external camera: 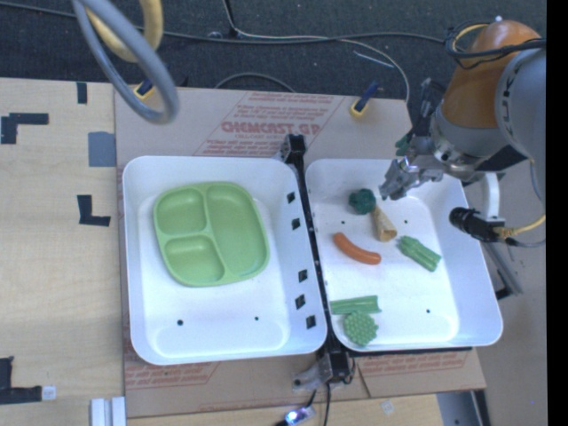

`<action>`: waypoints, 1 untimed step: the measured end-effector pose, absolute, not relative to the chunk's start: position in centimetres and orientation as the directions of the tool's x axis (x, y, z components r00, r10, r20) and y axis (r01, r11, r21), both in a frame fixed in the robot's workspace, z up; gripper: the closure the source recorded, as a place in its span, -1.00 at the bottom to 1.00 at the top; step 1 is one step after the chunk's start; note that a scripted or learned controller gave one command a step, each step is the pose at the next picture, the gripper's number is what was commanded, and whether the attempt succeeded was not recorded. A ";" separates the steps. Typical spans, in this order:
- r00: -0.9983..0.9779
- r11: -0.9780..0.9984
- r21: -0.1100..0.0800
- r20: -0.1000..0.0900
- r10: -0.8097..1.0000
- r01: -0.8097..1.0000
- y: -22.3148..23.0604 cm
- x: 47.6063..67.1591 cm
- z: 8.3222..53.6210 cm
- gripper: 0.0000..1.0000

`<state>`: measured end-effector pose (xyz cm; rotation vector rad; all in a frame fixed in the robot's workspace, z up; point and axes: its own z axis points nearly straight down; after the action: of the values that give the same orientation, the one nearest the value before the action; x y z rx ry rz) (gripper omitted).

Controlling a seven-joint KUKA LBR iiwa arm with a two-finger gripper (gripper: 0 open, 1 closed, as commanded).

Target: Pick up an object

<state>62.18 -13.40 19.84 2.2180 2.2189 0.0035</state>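
My gripper (397, 187) hangs over the back of the right bin (461, 318), just right of a dark green broccoli-like piece (361, 201) and above a tan cone (383, 224). An orange-red sausage (357, 249) lies in the bin's middle. A green ridged stick (419, 253) lies to its right. Along the bin's front edge lie a flat green piece (354, 305) and a round green bumpy piece (360, 328). Nothing shows between the fingers.
The left bin (142, 309) holds a light green divided plate (211, 232). A black divider with clips (303, 238) runs between the bins. Hoses and cables lie beyond the bins at the back.
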 end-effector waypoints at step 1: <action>-0.001 0.001 0.002 0.000 1.000 1.000 -13.4 62.2 22.3 1.00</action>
<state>62.25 -13.35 22.26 2.2188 2.2220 0.0016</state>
